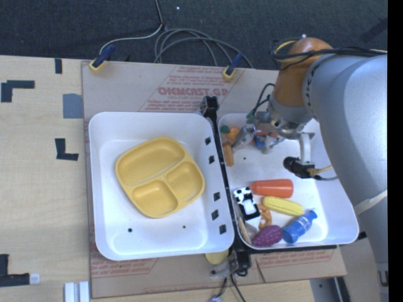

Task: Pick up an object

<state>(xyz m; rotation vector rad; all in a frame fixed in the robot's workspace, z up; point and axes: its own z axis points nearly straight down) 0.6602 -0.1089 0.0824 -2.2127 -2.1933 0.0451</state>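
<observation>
At the near edge of the right bin, well below the claw, lies a cluster of toys: one purple grape bunch, one blue bottle just to its right, one yellow corn cob above them, one small orange-brown piece tucked between the corn and the grapes, and one black-and-white cow figure on the left of the group. Just beyond the corn lies one orange-red carrot-like cylinder, lengthwise across the bin, still clearly below the claw and apart from it.

Level with these, far to the claw's left, the left bin holds one yellow divided plate with three compartments, tilted on the bin floor.

Further back, the claw hangs over the upper part of the right bin, its metal parts pointing down toward the bin floor. Whether it is open or closed cannot be told, and nothing is seen held in it. Just to its left, near the wall between the two bins, sit a few small items: one brown stick-like piece, one orange piece and one small green bit, all close beside the claw but not touching it as far as can be seen. A black cable end hangs just to the claw's lower right.

Behind the claw rises the grey arm with its orange band. Beyond the bins, a cardboard sheet covers the tabletop, pinned by two clamps, with cables looping past.
</observation>
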